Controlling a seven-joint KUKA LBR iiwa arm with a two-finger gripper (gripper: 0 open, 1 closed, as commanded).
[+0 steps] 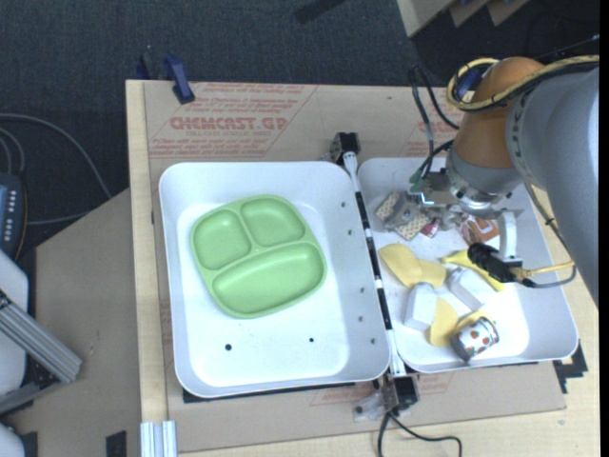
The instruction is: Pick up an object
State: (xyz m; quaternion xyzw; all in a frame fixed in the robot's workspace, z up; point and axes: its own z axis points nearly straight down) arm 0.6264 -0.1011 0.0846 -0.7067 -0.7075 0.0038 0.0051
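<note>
Honestly, gripper [430,198] over right bin [552,327] clutter, claw state impossible to tell. Wrappers [407,215] look light, crinkly, slippery; best pinched mid-body.

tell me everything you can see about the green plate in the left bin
The green plate is a pale green, rounded tray, plastic by its look, with three compartments: two smaller ones at the far side and one long one at the near side. It lies flat on the floor of the left bin, slightly turned, left of centre. Its compartments hold nothing.
</note>
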